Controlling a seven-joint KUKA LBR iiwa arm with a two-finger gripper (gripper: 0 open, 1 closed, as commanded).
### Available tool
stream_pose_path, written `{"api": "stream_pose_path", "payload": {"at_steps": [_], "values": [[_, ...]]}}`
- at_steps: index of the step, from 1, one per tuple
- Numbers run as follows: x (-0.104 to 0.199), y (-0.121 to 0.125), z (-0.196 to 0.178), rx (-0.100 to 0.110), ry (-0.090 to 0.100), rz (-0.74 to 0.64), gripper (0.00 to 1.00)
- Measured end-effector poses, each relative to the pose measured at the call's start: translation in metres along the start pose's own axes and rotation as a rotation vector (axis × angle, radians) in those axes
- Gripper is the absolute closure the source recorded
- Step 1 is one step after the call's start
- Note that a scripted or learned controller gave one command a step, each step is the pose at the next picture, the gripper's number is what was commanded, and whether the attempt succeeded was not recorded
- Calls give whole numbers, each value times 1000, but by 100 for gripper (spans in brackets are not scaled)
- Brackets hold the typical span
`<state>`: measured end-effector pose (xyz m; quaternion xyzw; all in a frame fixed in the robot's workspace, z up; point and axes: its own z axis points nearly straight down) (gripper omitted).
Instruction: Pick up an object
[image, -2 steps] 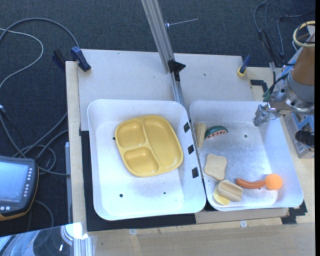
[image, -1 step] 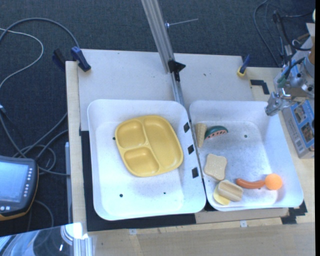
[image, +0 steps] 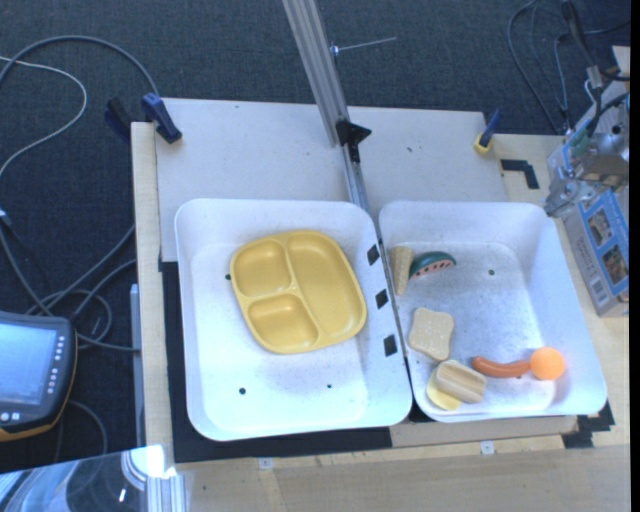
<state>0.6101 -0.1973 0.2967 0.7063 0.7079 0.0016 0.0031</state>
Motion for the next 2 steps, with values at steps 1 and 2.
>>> {"api": "stream_pose_path", "payload": {"at_steps": [1, 2], "values": [[49, -27, 13, 9, 5, -2, 100], [94, -41, 30, 11, 5, -3, 100]]}}
